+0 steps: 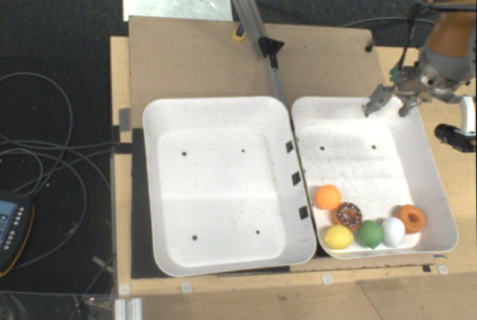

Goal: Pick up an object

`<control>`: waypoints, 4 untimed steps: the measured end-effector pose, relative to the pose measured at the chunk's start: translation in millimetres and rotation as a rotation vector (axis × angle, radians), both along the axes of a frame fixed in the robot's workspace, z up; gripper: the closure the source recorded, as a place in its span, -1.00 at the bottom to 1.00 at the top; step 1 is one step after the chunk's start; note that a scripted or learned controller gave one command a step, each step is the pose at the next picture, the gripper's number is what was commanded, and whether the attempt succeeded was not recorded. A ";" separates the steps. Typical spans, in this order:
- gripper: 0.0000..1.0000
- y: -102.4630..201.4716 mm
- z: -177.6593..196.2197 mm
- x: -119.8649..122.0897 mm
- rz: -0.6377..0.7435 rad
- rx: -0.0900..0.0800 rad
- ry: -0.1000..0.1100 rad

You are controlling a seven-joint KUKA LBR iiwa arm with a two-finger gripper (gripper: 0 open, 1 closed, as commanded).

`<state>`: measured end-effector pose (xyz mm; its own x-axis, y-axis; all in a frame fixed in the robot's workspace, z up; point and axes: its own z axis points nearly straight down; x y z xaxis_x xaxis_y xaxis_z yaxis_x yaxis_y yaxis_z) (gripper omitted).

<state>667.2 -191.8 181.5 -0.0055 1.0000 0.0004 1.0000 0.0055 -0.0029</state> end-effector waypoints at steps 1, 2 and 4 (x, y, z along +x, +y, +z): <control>-1.00 6.0 -59.8 -5.5 0.001 0.000 0.000; -1.00 6.7 -91.9 -5.1 0.001 -0.001 -0.002; 1.00 0.9 -31.4 2.0 0.000 -0.003 -0.011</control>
<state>669.2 -190.8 150.1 -0.0054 1.0000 -0.0026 1.0000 0.0055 0.0078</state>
